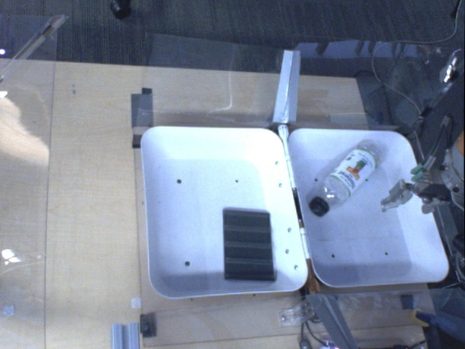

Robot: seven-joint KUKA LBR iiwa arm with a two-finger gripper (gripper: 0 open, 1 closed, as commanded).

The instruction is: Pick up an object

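Clear plastic bottle point(347, 177) lies tilted in the right bin point(378, 267), left of my jaws point(396, 198); whether they're parted I cannot tell. Probably light and slippery, so I'd pinch across its labelled middle.

Robotics lab bench: wooden benchtop point(87, 217) with two shallow white bins point(167, 195) bracketed in place, clear acrylic guard panels point(29, 122) at frame left, loose cables point(396, 64) upper right, dark carpet point(218, 6) along top.

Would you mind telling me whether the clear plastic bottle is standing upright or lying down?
Lying down: the clear plastic bottle rests lengthwise on the right white bin, black cap lower-left.
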